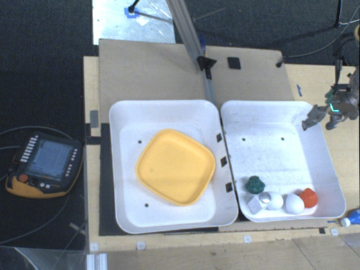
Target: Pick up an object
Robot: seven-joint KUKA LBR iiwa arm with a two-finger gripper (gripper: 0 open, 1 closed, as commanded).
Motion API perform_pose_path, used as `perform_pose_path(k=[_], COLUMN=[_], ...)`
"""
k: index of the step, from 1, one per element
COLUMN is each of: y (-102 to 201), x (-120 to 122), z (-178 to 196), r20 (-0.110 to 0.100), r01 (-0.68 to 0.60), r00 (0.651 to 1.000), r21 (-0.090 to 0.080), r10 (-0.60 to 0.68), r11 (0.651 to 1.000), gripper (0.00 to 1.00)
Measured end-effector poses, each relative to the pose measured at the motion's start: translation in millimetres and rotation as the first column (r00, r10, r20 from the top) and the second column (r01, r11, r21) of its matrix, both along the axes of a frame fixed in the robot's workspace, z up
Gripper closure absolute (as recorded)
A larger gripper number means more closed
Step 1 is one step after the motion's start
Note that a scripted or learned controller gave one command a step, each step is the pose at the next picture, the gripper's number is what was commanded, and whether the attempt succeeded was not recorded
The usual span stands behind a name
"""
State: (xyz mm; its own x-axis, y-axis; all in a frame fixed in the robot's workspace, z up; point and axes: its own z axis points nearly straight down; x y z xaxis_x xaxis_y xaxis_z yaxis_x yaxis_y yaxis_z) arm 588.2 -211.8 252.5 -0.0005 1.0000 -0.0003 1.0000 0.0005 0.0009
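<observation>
A yellow square plate (pixel 176 166) lies in the left bin (pixel 126 151). At the near edge of the right bin (pixel 281 139) a small cluster sits together: a dark green lump (pixel 255 184), a grey block (pixel 255 203), a small white piece (pixel 274 200), a white ball (pixel 294 203) and a red-orange object (pixel 308 196). My gripper (pixel 322 120) hangs over the right bin's far right rim, well away from the cluster. Its two fingers are spread, open, with nothing between them.
A teach pendant (pixel 42 163) rests on the dark floor at the left. A slanted metal pole (pixel 188 30) comes down to the bench behind the bins. Cables run at the upper right. A small blue item (pixel 350 220) lies at the bench's right front.
</observation>
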Motion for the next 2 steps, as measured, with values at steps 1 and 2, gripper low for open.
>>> perform_pose_path(k=[1, 2], y=[0, -2], x=[0, 4], z=[0, -61], r20=[0.000, -0.004], r01=[0.000, 0.000], r00=[1.000, 1.000], r21=[0.000, 0.001], r10=[0.000, 0.000], r11=[1.000, 1.000], gripper=[0.00, 0.00])
